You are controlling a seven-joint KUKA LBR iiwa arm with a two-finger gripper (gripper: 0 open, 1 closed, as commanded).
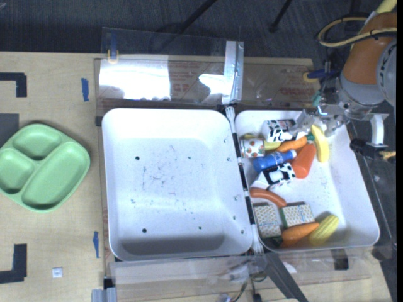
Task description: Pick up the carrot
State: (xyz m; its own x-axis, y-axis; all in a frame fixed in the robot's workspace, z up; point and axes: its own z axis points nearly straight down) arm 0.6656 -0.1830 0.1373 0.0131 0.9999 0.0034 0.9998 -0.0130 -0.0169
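Several toys lie in the right bin [352, 194]. An orange carrot [300, 231] rests near its front wall, beside a yellow piece [327, 226]. A second small orange carrot-like piece [293, 146] lies further back, across a blue bottle [271, 162] and next to a larger orange-red toy [305, 162]. My gripper [322, 122] hovers over the bin's back right corner, well behind the front carrot. Directly below it, touching or nearly touching, is a yellow banana [321, 145]. No carrot is at the gripper.
The left bin [126, 131] stands beside the right one, sharing a middle wall. A green divided plate [41, 166] sits on the bench at far left. A hot dog [269, 197], two patterned blocks [283, 218] and black-and-white toys [280, 131] crowd the right bin.
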